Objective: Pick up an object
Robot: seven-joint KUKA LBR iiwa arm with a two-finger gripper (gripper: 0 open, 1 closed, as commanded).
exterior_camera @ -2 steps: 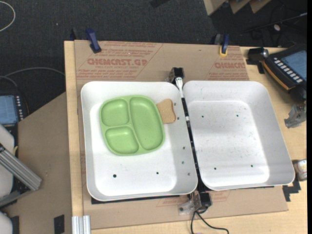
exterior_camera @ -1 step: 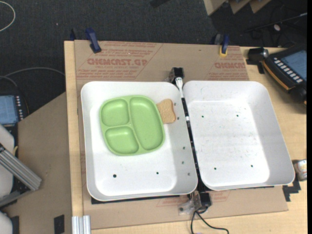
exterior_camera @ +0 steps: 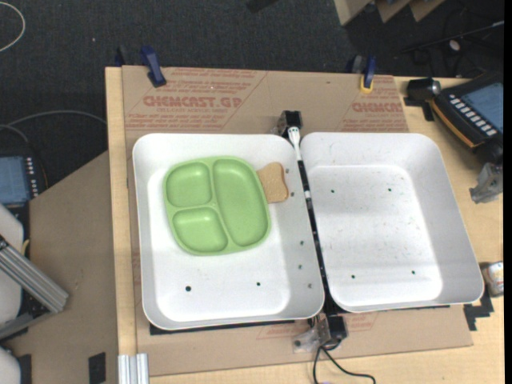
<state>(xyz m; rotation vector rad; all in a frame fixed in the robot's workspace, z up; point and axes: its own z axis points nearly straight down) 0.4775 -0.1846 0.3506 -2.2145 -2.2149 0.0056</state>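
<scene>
Nearest the camera, the left shallow white plastic bin [exterior_camera: 220, 294] is showing bare floor along its front. Farther back in that bin, a light green three-compartment plastic plate [exterior_camera: 216, 206] is lying flat, its long axis running left to right. A small tan rectangular sponge-like piece [exterior_camera: 274, 182] is touching the plate's right rim, standing lengthwise front to back, near the bin's right wall. The right white bin [exterior_camera: 384, 222] is sitting just beside it. The brown cardboard-covered tabletop [exterior_camera: 240, 98] is stretching behind. The gripper's state cannot be told.

Place: robotics lab bench.
Evidence: brown cardboard-covered bench [exterior_camera: 200, 94] held by blue clamps [exterior_camera: 152, 65], two shallow white plastic bins [exterior_camera: 384, 154], trailing black cables [exterior_camera: 336, 366], dark carpet floor [exterior_camera: 120, 14].
</scene>
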